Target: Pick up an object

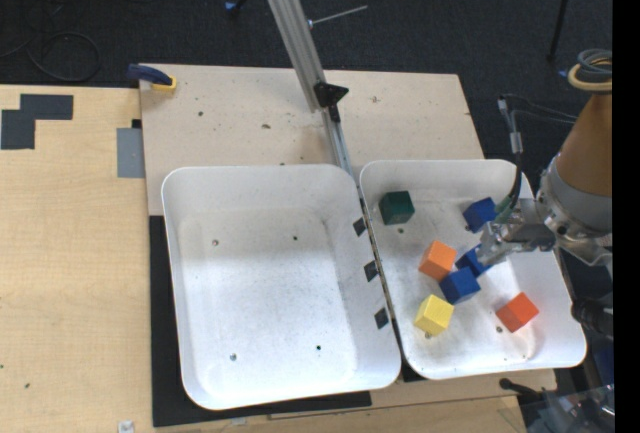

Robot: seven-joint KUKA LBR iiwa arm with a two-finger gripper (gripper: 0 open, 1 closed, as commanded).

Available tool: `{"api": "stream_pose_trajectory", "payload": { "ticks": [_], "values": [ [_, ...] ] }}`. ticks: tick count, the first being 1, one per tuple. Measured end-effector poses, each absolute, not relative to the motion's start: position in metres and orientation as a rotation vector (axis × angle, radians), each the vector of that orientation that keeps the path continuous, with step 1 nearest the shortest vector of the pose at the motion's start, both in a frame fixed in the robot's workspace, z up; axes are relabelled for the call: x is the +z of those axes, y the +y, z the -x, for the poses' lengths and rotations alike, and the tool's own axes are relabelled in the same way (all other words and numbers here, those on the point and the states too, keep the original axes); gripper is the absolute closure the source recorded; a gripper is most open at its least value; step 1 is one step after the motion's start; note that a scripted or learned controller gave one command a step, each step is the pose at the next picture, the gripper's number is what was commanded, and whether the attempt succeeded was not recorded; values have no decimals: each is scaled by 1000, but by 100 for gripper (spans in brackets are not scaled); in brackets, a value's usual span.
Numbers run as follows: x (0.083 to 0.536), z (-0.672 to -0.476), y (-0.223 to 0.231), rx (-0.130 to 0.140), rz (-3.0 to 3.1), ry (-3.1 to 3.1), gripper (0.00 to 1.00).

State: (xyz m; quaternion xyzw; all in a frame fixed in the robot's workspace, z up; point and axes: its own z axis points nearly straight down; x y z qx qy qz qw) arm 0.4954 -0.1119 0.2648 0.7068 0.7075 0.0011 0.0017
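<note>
camera view, looking down at a slant. two shallow white bins side by side on the bench: the left bin [200, 221] and the right bin [560, 341].

contents of the right bin, counted: six cubes in all.
- one dark green cube [397, 207], near the far left corner of the bin, well apart from the rest.
- two blue cubes: the far blue cube [479, 213] toward the back, and the near blue cube [460, 283] near the middle.
- two orange cubes: one orange cube [436, 260] just left of the near blue cube and touching or almost touching it; a second, redder orange cube [516, 311] toward the front right, apart from the others.
- one yellow cube [433, 314] toward the front, just below the near blue cube.

the arm [585, 161] reaches in from the right, orange band above the wrist. the gripper [484, 256] sits low over the right bin, between the two blue cubes, its tip right at the upper right edge of the near blue cube. cannot tell from this angle whether the fingers are apart or together, nor whether anything is between them.

beyond the bins: one slanted aluminium rail [295, 26] rising from the bench behind the bins, and one blue-and-yellow clamp [152, 76] at the bench's far left corner.
</note>
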Motion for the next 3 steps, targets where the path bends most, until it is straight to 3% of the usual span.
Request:
{"api": "stream_pose_trajectory", "payload": {
  "ticks": [1, 3],
  "values": [
    [275, -495, -113, -1, -2221, 2224, 100],
    [243, -540, -29, -2, -2221, 2227, 100]
  ]
}}
